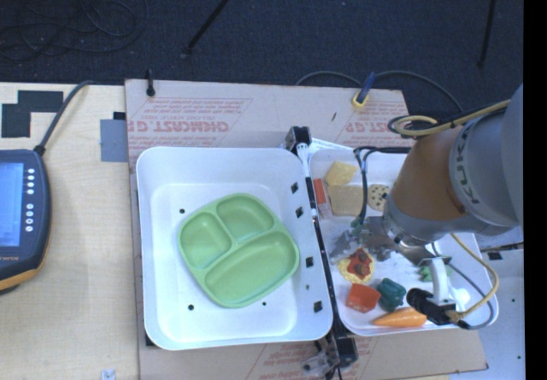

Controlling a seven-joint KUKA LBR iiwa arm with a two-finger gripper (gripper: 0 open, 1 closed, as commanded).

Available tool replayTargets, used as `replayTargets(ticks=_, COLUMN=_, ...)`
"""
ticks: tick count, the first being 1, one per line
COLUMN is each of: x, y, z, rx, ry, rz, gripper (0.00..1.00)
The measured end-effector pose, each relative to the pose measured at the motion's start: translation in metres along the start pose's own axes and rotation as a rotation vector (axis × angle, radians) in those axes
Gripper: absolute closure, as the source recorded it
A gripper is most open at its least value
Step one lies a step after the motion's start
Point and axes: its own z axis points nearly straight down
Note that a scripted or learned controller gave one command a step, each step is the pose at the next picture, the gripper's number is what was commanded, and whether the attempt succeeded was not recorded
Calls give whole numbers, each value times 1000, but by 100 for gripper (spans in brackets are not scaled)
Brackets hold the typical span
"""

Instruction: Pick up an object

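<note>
1. The arm [444, 182] reaches in from 3 o'clock over the right bin [479, 297]. Its claw [363, 237] hangs low among the toys; whether it is spread or pinching cannot be told.
2. Candidate objects: a yellow-red toy [357, 266] just below the claw, a red block [362, 298], a teal piece [392, 291] and a carrot [400, 318] toward 5 o'clock.
3. Good practice, judged: descend straight over one isolated toy, close fully, and lift clear of neighbours.
4. The left bin [158, 301] holds a green tray [239, 248].
5. Legible writing: mirrored red print on the cardboard [188, 124] at 12 o'clock; "KUK" on the arm.
</note>
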Motion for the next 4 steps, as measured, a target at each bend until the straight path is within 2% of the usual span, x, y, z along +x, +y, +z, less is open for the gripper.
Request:
replayTargets(ticks=1, x=-1, y=-25, z=0, rx=-10, ry=-1, rz=3, gripper=0)
replayTargets(ticks=2, x=4, y=20, z=0, rx=-3, ry=0, rz=-1, gripper=0)
replayTargets(ticks=3, x=5, y=91, z=0, rx=1, ry=-2, rz=-2, gripper=0)
replayTargets(ticks=4, x=-3, y=108, z=2, rx=26, ry=2, rz=-1, gripper=0)
